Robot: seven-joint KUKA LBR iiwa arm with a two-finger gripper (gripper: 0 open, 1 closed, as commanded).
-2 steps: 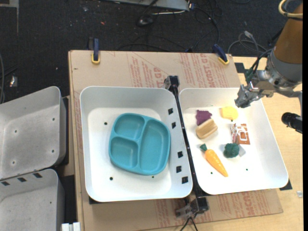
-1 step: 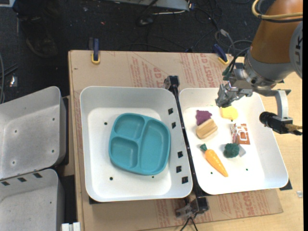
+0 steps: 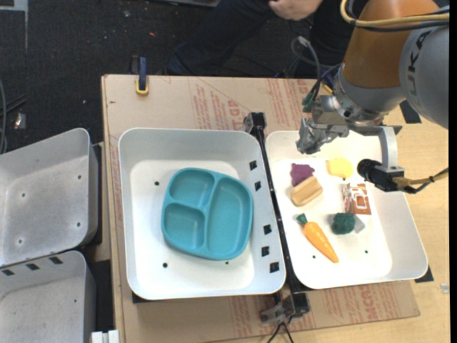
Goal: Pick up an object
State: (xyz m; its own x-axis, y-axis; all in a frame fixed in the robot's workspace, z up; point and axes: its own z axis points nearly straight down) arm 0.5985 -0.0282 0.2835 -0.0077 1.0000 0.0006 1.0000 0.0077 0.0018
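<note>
Across the middle of the frame a light wooden desk [image 3: 200, 98] is seen, topped with a printed cardboard sheet, and dark floor is visible beyond it along the upper edge. On the desk two shallow white bins are set side by side. Within the left bin [image 3: 136, 213] a teal divided plate [image 3: 208, 214] is laid flat near the centre. Inside the right bin [image 3: 400, 252] several small objects are scattered: a purple piece [image 3: 301, 171], a tan bread-like piece [image 3: 306, 190] just below it, a yellow block [image 3: 340, 167], a red and white packet [image 3: 356, 197], a dark green lump [image 3: 343, 223] and an orange carrot [image 3: 319, 240]. At upper right the grey and orange arm [image 3: 389, 34] is extended over that bin's upper rim, with the pincer [image 3: 311, 143] poised just above the purple piece; whether it is spread or closed cannot be told, and nothing is seen gripped. At far left other white trays [image 3: 43, 191] are placed off the desk.
</note>
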